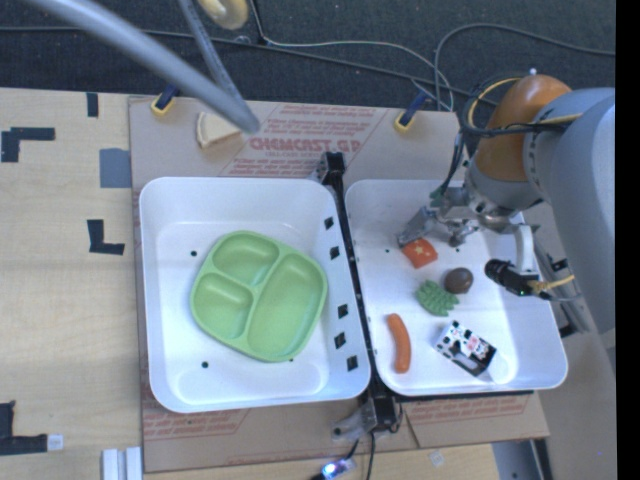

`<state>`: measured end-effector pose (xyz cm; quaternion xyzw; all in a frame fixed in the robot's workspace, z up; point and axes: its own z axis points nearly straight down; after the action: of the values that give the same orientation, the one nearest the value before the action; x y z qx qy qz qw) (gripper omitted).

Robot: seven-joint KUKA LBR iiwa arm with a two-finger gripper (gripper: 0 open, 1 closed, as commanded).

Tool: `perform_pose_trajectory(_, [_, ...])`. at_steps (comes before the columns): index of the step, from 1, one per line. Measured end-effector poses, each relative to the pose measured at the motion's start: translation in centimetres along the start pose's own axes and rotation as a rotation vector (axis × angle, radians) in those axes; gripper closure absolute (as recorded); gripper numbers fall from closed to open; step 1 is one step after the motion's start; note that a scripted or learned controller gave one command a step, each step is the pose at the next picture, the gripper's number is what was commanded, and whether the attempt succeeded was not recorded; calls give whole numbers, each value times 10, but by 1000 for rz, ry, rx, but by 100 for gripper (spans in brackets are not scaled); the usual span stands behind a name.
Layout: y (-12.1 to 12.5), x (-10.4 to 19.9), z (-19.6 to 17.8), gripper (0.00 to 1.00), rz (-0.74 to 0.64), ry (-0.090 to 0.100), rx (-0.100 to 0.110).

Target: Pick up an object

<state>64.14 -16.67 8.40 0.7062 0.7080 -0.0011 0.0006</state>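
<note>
Five objects lie in the right bin (540,368), one green tray (260,295) left; jaws (432,230) state unclear.

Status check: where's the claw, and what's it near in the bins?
Claw low in right bin, just above the red piece. Nothing seen gripped. Brown ball and green piece close by. Green tray in left bin.
</note>
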Motion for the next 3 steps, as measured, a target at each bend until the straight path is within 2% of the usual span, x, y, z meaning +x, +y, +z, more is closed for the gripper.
perform_pose_trajectory(1, [1, 0, -13, 100, -1, -1, -4])
perform_pose_trajectory(3, [-4, -8, -104, 100, 1, 1, -5])
